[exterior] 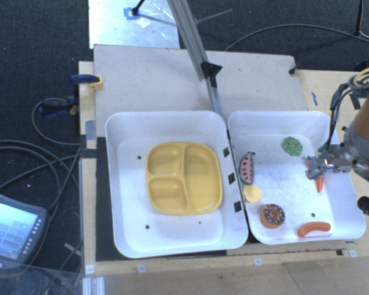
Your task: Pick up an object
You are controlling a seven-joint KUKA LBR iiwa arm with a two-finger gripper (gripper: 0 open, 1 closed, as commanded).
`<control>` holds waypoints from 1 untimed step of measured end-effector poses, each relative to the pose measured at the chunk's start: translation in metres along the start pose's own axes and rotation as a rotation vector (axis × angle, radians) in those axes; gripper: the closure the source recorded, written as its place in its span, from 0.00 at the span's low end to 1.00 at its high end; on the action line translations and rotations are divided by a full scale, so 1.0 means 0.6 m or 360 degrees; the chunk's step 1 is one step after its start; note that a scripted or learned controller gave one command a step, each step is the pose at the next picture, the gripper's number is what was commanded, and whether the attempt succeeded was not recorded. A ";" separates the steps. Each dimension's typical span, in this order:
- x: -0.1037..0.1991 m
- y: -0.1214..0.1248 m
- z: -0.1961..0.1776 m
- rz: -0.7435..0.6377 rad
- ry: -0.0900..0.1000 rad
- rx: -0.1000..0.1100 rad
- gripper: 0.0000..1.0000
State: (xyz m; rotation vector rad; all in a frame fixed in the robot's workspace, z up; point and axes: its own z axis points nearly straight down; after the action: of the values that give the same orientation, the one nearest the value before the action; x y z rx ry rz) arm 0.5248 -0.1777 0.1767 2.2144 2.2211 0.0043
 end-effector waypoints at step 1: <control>-0.001 0.003 -0.045 -0.0003 0.0000 0.0001 1.00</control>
State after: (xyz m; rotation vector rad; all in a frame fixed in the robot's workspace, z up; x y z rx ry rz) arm 0.5265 -0.1779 0.2040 2.2125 2.2238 0.0042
